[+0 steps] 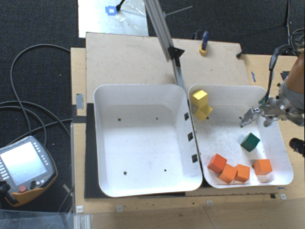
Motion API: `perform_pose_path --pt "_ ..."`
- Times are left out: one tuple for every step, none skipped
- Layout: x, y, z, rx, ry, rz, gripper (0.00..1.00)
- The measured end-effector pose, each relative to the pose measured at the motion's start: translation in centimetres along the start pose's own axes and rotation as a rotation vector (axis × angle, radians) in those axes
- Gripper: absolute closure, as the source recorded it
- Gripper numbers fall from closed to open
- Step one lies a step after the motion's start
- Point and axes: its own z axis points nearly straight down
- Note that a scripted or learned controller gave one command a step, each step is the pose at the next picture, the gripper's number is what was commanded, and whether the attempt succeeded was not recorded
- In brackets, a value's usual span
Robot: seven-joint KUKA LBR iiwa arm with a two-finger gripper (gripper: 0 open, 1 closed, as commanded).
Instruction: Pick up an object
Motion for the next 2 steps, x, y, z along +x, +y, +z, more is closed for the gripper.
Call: perform_pose_path --pt "9.0 -6.0 11.1 0.010 0.005 -0.005 0.00" --pt "8.5 -5.6 9.6 -0.002 0.000 -0.001 1.00"
